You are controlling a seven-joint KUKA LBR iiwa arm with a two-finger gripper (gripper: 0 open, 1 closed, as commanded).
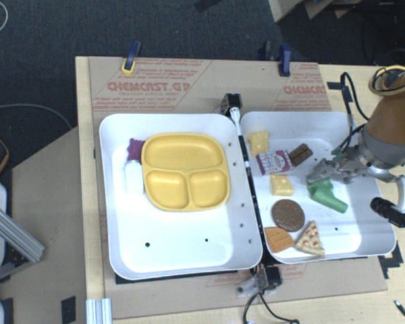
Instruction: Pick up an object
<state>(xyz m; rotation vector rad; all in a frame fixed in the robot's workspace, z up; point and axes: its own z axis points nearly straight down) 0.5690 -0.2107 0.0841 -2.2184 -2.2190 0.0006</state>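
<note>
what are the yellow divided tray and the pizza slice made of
Yellow divided tray: likely moulded plastic, given its even colour, soft sheen and rounded compartment walls. Pizza slice: looks like a toy, probably plastic or rubber with a flat painted-looking topping; too small to be sure.

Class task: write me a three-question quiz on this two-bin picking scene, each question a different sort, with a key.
1. True or false: the yellow divided tray lies in the left bin.
2. Which toy lies nearest the gripper? A) green piece B) pizza slice C) brown cookie
3. Fill in: the arm reaches in from the view's ____.

Key: 1 true; 2 A; 3 right.
</note>
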